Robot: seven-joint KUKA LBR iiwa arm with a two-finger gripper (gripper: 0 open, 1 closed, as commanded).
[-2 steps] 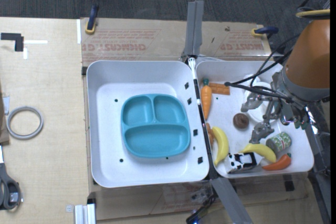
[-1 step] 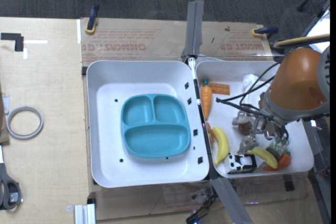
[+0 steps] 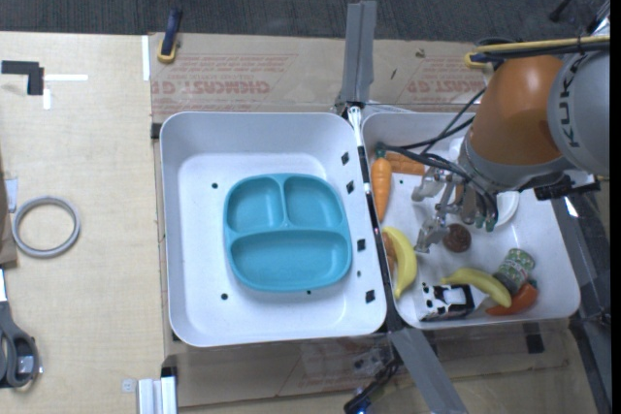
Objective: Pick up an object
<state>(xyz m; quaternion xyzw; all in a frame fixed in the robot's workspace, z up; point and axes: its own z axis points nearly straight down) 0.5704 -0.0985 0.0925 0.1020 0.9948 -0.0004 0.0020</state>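
Observation:
The right bin [image 3: 543, 310] holds a carrot [image 3: 380, 185] at its left wall, a banana [image 3: 401, 259] below it, and a second banana [image 3: 477, 279] near the front. A small brown round object [image 3: 457, 238] lies mid-bin. A green can [image 3: 515, 265], an orange-red item [image 3: 514, 301] and a black-and-white toy [image 3: 446, 301] sit along the front. My gripper [image 3: 448, 216] hangs low over the middle of this bin, just above and left of the brown object, under the orange wrist band [image 3: 519, 111]. Nothing is seen in its grasp.
The left bin [image 3: 184, 238] carries a blue divided plate [image 3: 287, 232]. A grey divider post [image 3: 357, 53] stands between the bins at the back. On the bench to the left lie a grey ring [image 3: 43, 225] and scissors [image 3: 17, 354]. Cables [image 3: 427, 150] trail near the wrist.

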